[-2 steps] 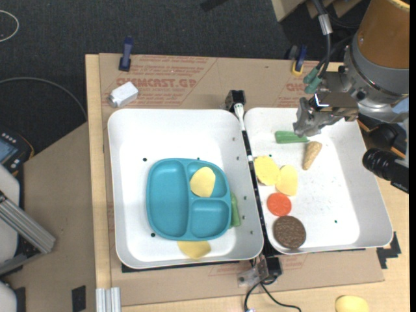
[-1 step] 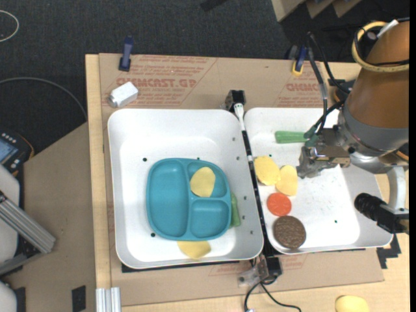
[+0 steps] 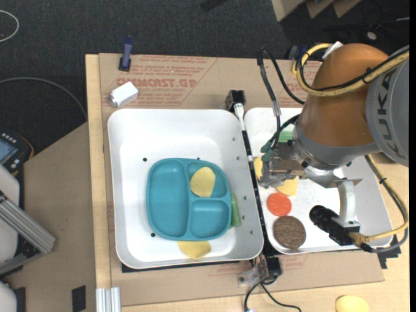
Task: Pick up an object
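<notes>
My gripper (image 3: 278,172) hangs low over the left part of the right bin (image 3: 377,203), under the grey and orange arm. Just below it lies a yellow piece (image 3: 290,186), partly covered by the gripper. An orange disc (image 3: 280,204) sits a little nearer the front, and a brown round cookie (image 3: 288,232) rests at the bin's front edge. A small yellow bit (image 3: 258,168) shows by the bin's left wall, and something green (image 3: 284,136) peeks out behind the wrist. Nothing shows between the fingers.
The left bin (image 3: 130,142) holds a teal divided plate (image 3: 170,197) with a yellow slice (image 3: 203,182) on it. Another yellow slice (image 3: 194,248) lies in front of the plate, and a green strip (image 3: 234,210) lies at its right edge. The arm covers the right bin's back.
</notes>
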Robot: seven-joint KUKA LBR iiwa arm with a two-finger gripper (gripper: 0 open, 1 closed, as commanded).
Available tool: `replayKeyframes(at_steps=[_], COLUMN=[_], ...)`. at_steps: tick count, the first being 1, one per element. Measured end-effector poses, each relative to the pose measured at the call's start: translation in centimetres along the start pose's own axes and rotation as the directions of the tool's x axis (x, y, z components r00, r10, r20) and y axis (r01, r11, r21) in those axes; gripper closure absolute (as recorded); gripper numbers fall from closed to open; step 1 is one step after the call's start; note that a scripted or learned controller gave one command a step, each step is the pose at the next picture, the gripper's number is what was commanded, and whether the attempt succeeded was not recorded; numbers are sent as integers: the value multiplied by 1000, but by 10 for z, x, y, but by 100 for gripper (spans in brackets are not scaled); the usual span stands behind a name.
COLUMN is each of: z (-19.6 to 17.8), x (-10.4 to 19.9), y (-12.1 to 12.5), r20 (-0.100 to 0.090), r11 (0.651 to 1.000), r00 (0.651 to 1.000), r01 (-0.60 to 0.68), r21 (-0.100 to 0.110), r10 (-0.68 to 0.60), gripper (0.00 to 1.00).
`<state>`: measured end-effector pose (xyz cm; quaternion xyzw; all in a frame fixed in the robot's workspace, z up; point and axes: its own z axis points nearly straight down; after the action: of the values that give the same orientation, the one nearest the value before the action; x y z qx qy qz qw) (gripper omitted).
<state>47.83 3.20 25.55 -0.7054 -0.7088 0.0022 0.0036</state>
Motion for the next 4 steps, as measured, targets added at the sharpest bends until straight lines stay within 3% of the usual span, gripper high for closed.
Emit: replayKeyframes(at_steps=[1, 2, 3, 4], z=[-14, 0, -119, 0], x=[-3, 17, 135, 52], y=[1, 0, 2, -1], r20=[2, 1, -7, 7], r11=[1000, 1000, 1000, 1000], r00=[1000, 1000, 1000, 1000], r01=[-5, -3, 11, -14], r21=[-8, -3, -22, 5], r10=[5, 3, -11, 14], gripper=[100, 100, 100, 100])
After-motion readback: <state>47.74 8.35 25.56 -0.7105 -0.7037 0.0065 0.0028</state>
